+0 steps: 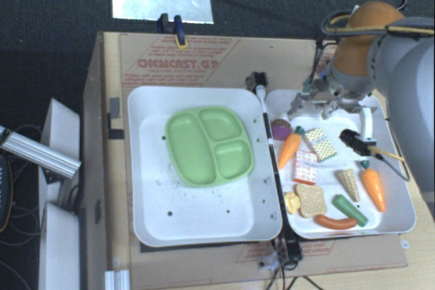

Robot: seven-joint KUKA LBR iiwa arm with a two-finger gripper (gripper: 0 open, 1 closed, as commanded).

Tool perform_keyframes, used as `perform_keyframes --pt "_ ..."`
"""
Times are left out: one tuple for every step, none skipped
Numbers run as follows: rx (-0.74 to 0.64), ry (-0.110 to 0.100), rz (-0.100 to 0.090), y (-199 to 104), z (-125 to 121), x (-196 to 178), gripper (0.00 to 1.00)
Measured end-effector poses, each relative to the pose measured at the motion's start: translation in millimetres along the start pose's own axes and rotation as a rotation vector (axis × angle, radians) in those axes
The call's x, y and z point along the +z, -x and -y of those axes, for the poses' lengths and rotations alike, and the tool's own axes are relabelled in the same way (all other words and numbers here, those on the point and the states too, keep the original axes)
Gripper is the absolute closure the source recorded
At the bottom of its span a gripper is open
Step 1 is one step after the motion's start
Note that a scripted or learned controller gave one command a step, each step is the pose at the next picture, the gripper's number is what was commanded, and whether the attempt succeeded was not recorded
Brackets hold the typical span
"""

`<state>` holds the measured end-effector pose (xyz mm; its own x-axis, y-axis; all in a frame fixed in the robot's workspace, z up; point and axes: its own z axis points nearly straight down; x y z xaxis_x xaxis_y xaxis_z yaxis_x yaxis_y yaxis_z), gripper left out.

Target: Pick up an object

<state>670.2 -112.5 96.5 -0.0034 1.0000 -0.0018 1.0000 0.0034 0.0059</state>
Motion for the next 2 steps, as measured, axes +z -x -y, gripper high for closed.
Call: perform_keyframes --pt "0.0 -0.003 -0.001 -3.5 1.2 11.5 0.0" --pt "-0.002 0.001 0.0 -3.0 0.0 -0.1 1.0"
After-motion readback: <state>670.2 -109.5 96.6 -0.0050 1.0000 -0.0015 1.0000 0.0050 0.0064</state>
